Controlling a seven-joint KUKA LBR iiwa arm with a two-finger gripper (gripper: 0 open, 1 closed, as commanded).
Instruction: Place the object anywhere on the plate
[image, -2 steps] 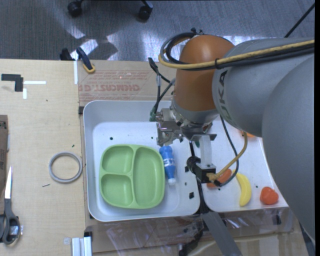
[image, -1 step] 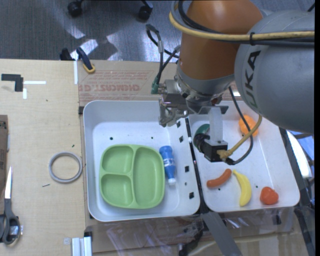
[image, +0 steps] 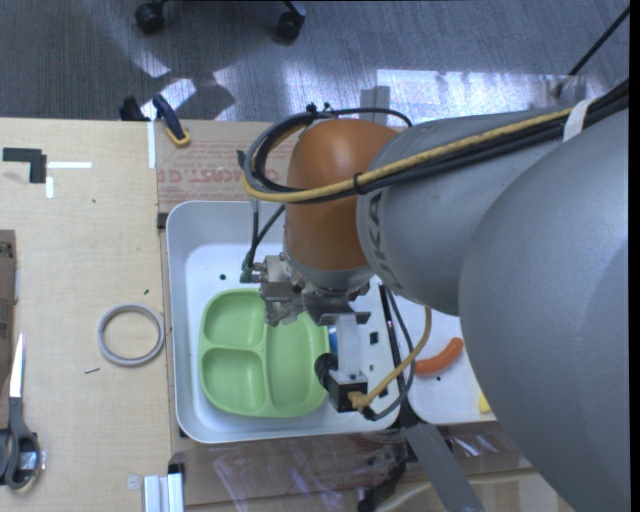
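Green three-compartment plastic plate (image: 235, 365) lies in the left white bin (image: 190, 300) with the grey arm's wrist (image: 305, 300) poised directly above, likely for a drop, its grip impossible to tell, while an orange carrot-like object (image: 440, 357) rests in the right white bin (image: 450, 395).

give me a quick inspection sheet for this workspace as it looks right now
surface: pale wooden bench bearing a shallow white bin and a second white bin to its right in view
job's things: green plastic three-compartment plate lies in the first bin; orange carrot-shaped object lies in the second bin, apart from the plate
clutter: grey tape ring and scissors on the bench; small yellow item near the orange object
grippers: claw over the plate's upper right part; open or shut cannot be told
cables: yellow cable along the arm; black cables looped by the orange band
surroundings: grey floor, chair castors; orange clamp at the bench edge
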